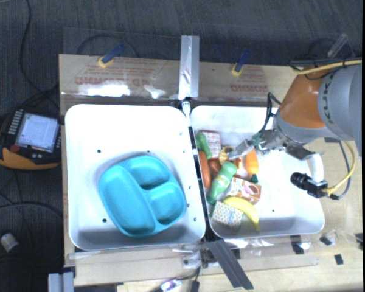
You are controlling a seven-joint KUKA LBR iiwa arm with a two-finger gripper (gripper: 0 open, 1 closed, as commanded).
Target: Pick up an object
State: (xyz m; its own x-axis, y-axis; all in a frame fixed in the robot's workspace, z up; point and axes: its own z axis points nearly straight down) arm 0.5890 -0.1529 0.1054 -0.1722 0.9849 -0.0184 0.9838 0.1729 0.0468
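Over the right shallow white bin (304, 221), the grey arm with its orange band (307, 105) reaches in from the right, and the hand (255, 145) sits low above a cluster of items. Whether the hand is released or clenched cannot be told. Just beside it lies a small orange carrot-shaped piece (251, 162). Near it are a green plastic bottle (221, 180) and a yellow banana (246, 209). The left white bin (85, 126) on the counter holds a blue three-compartment plastic tray (142, 191).
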